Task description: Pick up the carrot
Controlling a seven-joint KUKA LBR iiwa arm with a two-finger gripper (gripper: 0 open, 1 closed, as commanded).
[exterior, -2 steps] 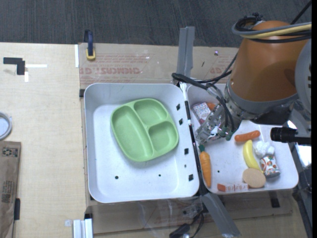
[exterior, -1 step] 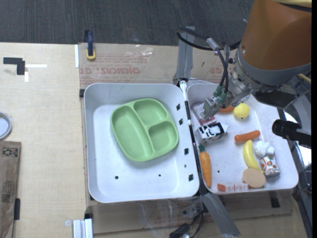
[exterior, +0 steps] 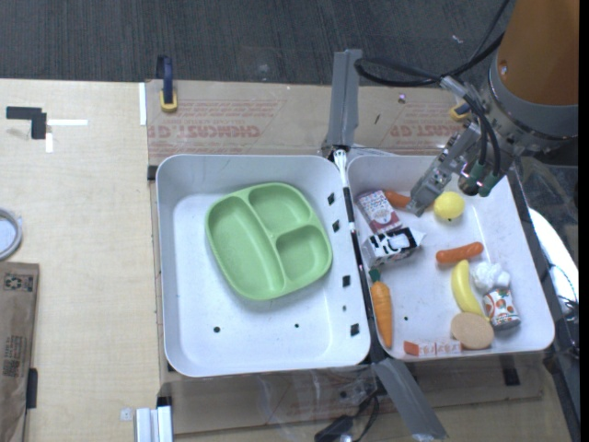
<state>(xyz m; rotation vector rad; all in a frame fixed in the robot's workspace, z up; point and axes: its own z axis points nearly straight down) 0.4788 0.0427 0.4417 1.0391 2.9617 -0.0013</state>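
A grey robot arm with an orange band is reaching in from the upper right, angling down and to the left over the right-hand white bin. Its gripper is hanging low over the bin's far part, the grey fingers pointing down-left. Whether the fingers are spread or closed cannot be told from this angle, and nothing is visibly sitting between them.

The carrot, orange with a small green top, is lying well below and to the left of the gripper, along the bin's left wall near the front, apart from the fingers.

Just right of the gripper, a yellow lemon is resting. Just left of the fingertips are a small orange piece and a red-and-white packet, with a black-and-white carton below that. Further below and to the right are lying an orange sausage-shaped item, a banana, a small white bottle and a round tan biscuit.

Far left of the gripper, the left-hand white bin is holding a green divided plate.
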